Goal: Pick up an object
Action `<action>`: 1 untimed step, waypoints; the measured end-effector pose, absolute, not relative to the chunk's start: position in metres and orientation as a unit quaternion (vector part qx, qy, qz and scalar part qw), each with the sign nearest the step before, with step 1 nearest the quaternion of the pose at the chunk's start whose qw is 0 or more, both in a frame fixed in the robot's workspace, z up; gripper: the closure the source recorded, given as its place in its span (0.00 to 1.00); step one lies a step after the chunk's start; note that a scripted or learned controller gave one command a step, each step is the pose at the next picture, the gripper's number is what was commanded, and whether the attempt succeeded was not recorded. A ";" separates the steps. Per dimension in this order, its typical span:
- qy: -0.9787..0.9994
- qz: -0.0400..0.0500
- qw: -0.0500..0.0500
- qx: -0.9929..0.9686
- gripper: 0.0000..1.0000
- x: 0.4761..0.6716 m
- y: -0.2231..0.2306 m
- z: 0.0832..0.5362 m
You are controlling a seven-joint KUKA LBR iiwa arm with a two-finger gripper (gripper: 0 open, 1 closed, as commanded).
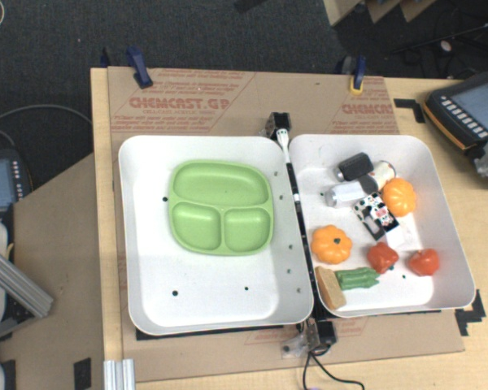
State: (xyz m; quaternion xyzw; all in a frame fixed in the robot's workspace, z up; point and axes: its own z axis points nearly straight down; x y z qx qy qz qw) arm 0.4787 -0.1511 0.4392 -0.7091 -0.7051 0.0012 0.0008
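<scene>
The right bin holds several small objects. An orange pumpkin lies near its left wall, and a second orange fruit sits toward the right. Two red tomato-like pieces rest near the front, beside a green vegetable and a tan wedge. A black block, a white bottle-like piece and a black-and-white patterned box lie toward the back. The left bin holds a green divided plate.
Both bins sit on a brown cardboard sheet held by clamps at the back edge. A tablet-like device lies off the bench at the right. Cables and grey equipment stand at the left.
</scene>
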 end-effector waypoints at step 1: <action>-0.705 0.000 -0.004 -0.709 1.00 0.479 -0.206 0.450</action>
